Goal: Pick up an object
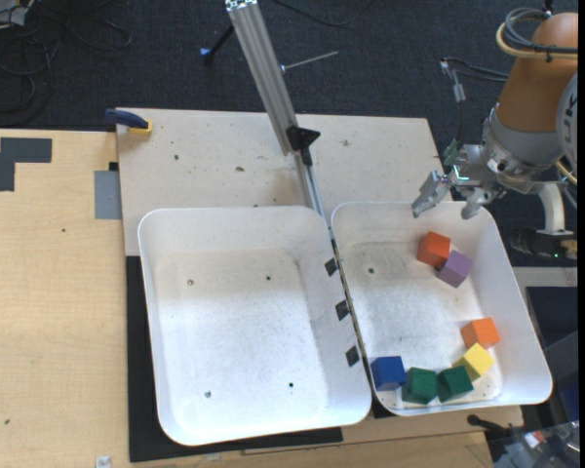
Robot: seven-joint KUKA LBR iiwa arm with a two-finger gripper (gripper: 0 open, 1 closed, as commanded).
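1. The claw [451,197] hangs over the far rim of the right bin [526,305], its two fingers spread apart with nothing between them.
2. An orange cube [433,249] lies in the right bin just below the claw and slightly nearer the camera, apart from the fingers.
3. A purple cube [454,268] touches the orange cube on its near right side.
4. Along the bin's near edge sit a blue cube [388,371], two green cubes [421,385] [455,381], a yellow cube [478,361] and a second orange cube [481,333], packed close together and well apart from the claw.
5. The left bin [166,291] sits beside the right bin on the table [214,159].
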